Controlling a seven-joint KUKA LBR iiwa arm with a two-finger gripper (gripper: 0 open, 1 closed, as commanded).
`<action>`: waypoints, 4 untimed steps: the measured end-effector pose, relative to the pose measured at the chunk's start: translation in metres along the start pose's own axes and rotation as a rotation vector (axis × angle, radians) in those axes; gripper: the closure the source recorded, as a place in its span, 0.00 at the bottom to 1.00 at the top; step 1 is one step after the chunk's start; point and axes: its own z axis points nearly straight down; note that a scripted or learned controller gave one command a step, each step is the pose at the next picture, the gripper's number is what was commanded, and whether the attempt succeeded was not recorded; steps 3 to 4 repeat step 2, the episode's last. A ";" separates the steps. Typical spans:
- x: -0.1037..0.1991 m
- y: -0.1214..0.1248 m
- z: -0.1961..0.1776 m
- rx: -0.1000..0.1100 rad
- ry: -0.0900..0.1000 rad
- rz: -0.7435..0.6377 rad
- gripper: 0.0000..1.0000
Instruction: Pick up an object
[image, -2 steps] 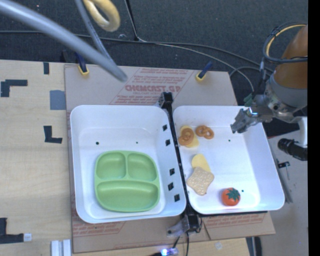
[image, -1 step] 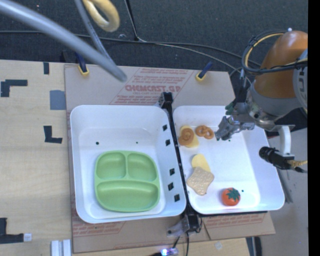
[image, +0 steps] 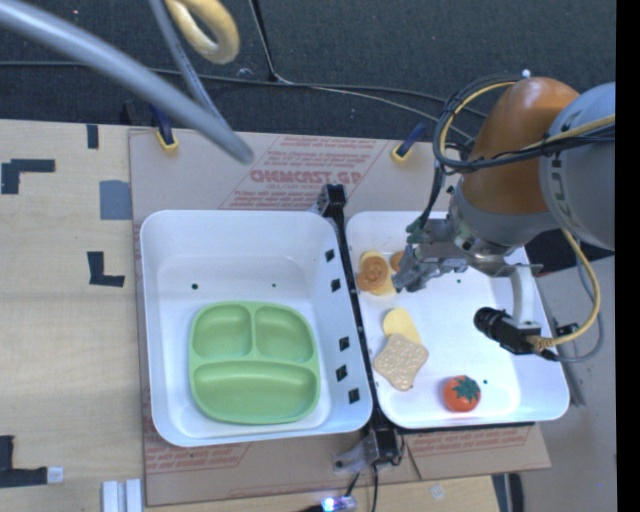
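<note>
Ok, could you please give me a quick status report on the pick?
Pincer low in right bin, by the round cookie. Nothing seen held. Cracker, tomato lie apart, unblocked.

A pale wooden bench seen from above, under even, soft light.

The bench has a light wood grain with dark tape marks near its left edge and a blue-grey patch further in. A brown cardboard sheet with red printed lettering covers its middle, pinned at the far edge by two yellow-tipped clamps. Beyond the far edge lies dark carpet-like floor, crossed by thin black cables.
</note>
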 end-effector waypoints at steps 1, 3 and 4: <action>0.056 -0.011 -0.005 -0.001 0.000 -0.001 1.00; 0.104 -0.020 -0.006 -0.001 0.000 -0.001 1.00; 0.104 -0.020 -0.006 -0.001 0.000 -0.001 1.00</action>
